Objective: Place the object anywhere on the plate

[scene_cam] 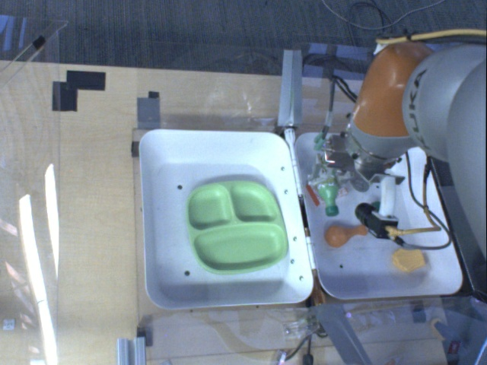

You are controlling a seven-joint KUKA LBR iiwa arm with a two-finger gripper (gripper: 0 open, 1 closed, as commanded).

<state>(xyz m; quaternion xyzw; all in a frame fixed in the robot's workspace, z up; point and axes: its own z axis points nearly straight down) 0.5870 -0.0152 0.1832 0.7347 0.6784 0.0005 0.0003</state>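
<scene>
My gripper (pixel 329 179) hangs above the green object (pixel 330 198), grip state unclear, so it may slip before reaching the plate (pixel 237 226) at nine o'clock.

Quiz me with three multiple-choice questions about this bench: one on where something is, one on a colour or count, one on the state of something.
1. Where is the green plate?
A. In the left bin
B. In the right bin
C. On the wooden bench outside the bins

2. How many compartments does the plate have?
A. One
B. Three
C. Five

3. What does the plate hold now?
A. The orange object
B. The yellow piece
C. Nothing

Answers:
1. A: the plate lies in the middle of the left bin.
2. B: two small sections sit above one long section.
3. C: its compartments are bare; the orange object and the yellow piece lie in the right bin, where the gripper is.
</scene>
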